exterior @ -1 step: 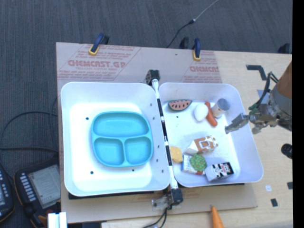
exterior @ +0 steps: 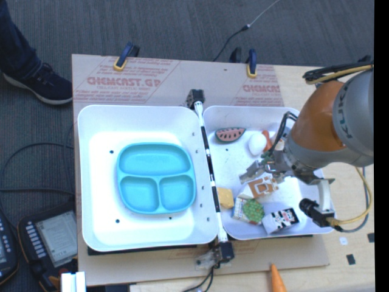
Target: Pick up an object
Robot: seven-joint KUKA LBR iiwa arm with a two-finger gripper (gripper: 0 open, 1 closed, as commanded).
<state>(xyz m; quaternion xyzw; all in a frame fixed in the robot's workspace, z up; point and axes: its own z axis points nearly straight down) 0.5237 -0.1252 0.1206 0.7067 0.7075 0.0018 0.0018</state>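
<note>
The gripper was lowered over an orange-and-white packet in the right bin, crowded near its front edge; whether the jaws were closed could not be told.

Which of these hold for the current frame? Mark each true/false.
1. The blue divided tray lies in the left bin. True.
2. The watermelon slice lies inside the blue tray. False: it lies in the right bin, near its far edge.
3. The hand is down over the right bin. True.
4. The white egg sits in the left bin. False: it is in the right bin, beside the watermelon slice.
5. The black and white carton lies near the right bin's near edge. True.
6. The blue tray's compartments hold food. False: they look bare.
</note>
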